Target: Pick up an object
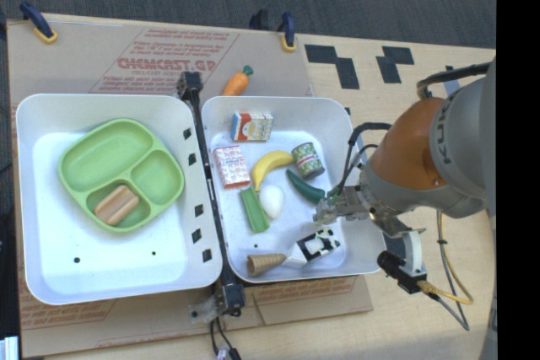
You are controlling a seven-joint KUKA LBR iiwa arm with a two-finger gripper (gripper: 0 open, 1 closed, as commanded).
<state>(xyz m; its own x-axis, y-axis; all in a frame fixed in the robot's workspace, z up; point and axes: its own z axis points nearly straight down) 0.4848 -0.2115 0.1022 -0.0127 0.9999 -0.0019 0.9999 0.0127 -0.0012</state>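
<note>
Two bins on the bench (pixel 405 80): the left bin (pixel 34 206) has a green tray (pixel 126 147) with a sausage (pixel 116 203); the right bin (pixel 337 118) has a banana (pixel 268 165), egg (pixel 272 200), can (pixel 307 159), carton (pixel 251 126), cone (pixel 266 264) and other toys. Claw (pixel 325 219) sits low at the right bin's right side, near a black-and-white item (pixel 319 246); can't tell its opening or whether it holds anything. Best centre over one separate toy, drop straight, close fully, then lift.

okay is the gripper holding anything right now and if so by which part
It cannot be told. The gripper sits low at the right bin's right side, near the dark green vegetable and the black and white item, with nothing visibly between its fingers.
</note>
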